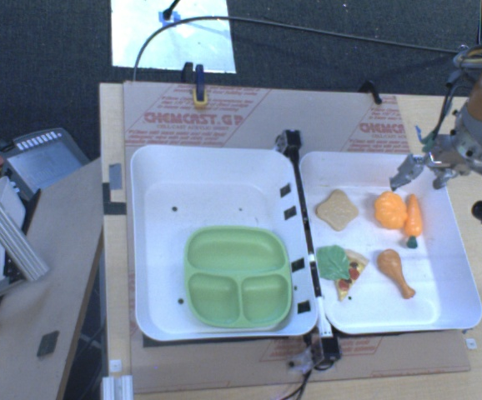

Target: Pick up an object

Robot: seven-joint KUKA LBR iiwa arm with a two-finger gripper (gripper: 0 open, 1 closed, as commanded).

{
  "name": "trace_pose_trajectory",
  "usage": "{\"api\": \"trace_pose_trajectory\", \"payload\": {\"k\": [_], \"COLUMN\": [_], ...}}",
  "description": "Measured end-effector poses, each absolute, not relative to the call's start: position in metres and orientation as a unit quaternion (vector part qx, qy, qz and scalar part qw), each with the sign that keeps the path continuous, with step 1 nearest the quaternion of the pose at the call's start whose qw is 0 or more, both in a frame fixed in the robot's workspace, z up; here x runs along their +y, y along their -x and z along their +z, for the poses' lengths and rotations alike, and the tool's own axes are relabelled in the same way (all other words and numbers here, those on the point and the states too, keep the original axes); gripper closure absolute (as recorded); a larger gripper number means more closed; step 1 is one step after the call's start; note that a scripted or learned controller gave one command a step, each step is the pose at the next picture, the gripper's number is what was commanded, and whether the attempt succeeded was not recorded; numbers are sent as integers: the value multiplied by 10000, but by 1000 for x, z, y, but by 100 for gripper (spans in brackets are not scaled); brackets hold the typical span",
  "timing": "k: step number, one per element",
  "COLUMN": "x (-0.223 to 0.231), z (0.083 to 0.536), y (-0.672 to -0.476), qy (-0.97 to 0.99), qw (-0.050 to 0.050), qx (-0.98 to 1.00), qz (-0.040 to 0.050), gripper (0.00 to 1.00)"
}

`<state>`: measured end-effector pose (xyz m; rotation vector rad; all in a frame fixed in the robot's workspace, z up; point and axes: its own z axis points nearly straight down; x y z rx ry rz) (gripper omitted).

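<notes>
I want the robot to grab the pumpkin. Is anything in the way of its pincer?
Nothing visible blocks it. The pincer hangs just up and right of the pumpkin in the right bin. A carrot lies against the pumpkin's right side, so it could get bumped.

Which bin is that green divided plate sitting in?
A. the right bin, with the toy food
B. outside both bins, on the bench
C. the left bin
C: the green divided plate lies in the left bin, while the cookie, pizza slice and drumstick lie in the right bin.
</notes>
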<state>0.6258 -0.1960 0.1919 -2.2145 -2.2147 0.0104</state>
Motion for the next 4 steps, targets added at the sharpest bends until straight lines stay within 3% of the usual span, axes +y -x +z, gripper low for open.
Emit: {"api": "trace_pose_trajectory", "payload": {"k": [1,2,4], "x": [-195,-195,-189], "z": [201,153,85], "y": [-629,-640,-642], "qy": [7059,7049,7048], "qw": [-7,-10,-9], "qx": [-7083,-7093,-7094], "qz": [-3,-2,-2], "gripper": [0,0,0]}}
